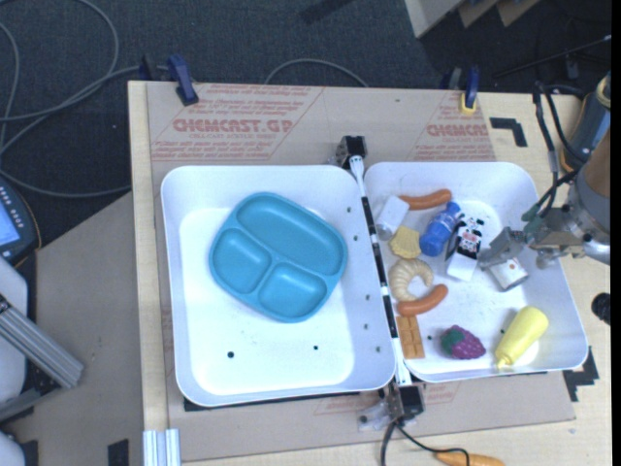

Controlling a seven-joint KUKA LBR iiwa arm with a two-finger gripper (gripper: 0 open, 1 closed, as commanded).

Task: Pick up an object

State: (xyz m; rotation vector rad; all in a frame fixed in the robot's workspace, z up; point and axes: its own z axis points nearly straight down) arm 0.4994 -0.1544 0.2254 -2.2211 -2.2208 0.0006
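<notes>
Nearest the camera, along the near edge of the right bin, a yellow squeeze-bottle toy is seen lying tilted toward the near right corner. A purple bunch of grapes lies just beside it. Both are judged to be light hollow plastic, stiff and rather slick. The yellow toy is best taken across its narrow middle, since its rounded sides could slip out of a loose grip. The knobbly grapes offer a surer hold.

Along the left wall of that bin an orange wafer lies flat, judged too thin to be grasped easily. Beyond it are a red sausage and a pale croissant, touching or nearly so.

Farther in, the gripper is seen low over the bin's right half, above a small white block. Whether it is open or closed cannot be told, and nothing is shown to be held.

Toward the far edge a blue bottle lies against a black-and-white toy, with a second sausage behind. The crowding there is judged to hinder a clean grasp.

In the left bin a blue divided plate rests.
</notes>
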